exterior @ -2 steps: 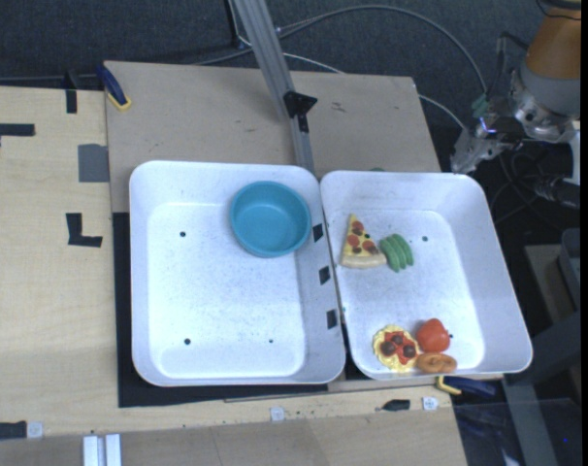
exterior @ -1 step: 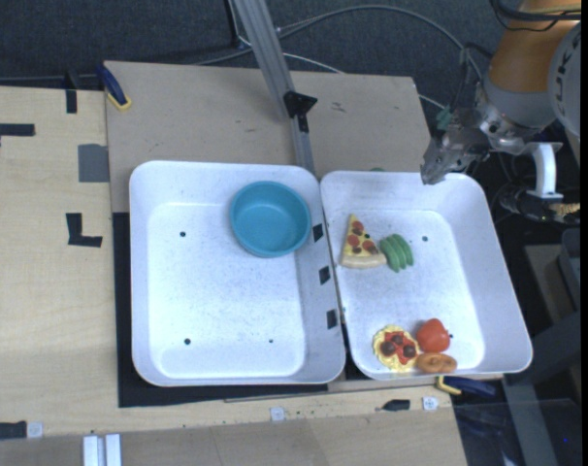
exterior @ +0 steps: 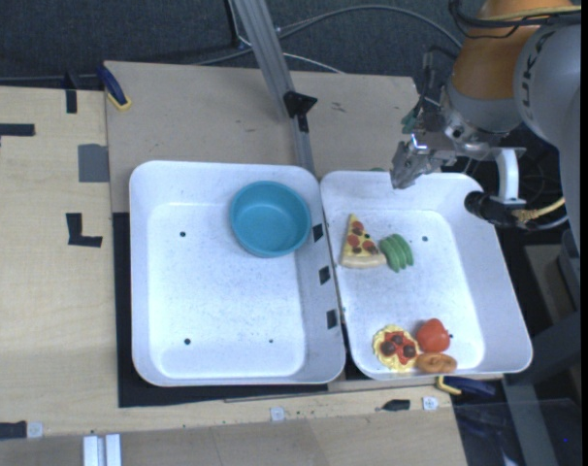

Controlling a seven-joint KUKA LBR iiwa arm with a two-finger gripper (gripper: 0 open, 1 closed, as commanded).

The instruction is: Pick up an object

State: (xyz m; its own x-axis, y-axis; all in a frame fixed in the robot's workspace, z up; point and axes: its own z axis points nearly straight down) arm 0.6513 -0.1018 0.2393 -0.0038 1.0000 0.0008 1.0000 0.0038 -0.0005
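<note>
Fingers (exterior: 408,171) of the gripper hang over the right bin's (exterior: 488,289) far rim; whether they are apart or together cannot be told. Nearest below them lie a pizza slice (exterior: 359,244) and green vegetable (exterior: 398,251), well apart from the fingers.

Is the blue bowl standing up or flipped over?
Standing up. The blue bowl sits in the left bin with its open side facing up: you can see its rim and look down into its hollow inside.
</note>
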